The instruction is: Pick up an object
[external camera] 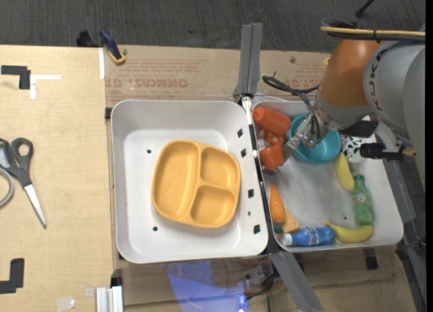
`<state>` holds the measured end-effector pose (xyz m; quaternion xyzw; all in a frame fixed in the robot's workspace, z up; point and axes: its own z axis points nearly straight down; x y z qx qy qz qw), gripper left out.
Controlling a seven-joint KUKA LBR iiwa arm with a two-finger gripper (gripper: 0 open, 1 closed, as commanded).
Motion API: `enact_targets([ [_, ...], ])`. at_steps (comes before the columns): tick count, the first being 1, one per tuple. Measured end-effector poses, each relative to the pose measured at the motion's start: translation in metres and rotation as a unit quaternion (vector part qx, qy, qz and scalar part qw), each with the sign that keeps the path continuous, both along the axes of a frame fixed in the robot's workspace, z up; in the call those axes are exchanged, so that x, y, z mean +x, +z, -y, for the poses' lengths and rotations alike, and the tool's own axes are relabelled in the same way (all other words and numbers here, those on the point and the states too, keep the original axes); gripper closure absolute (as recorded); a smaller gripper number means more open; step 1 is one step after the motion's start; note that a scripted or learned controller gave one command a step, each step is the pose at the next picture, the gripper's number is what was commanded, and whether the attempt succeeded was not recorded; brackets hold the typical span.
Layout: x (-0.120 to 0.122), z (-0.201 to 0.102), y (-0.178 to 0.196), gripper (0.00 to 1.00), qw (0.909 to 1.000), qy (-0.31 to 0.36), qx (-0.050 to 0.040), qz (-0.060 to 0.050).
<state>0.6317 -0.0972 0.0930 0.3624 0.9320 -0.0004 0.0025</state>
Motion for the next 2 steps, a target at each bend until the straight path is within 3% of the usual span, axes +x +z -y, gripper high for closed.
enact_targets([
  [1, 0.002, 0.017, 0.001, 0.00, 0.9999, -0.010, 0.0000, 0.001],
  [2, -0.039, 0.079, 0.000, 0.00, 0.9949, 0.101, 0.0002, -0.001],
])
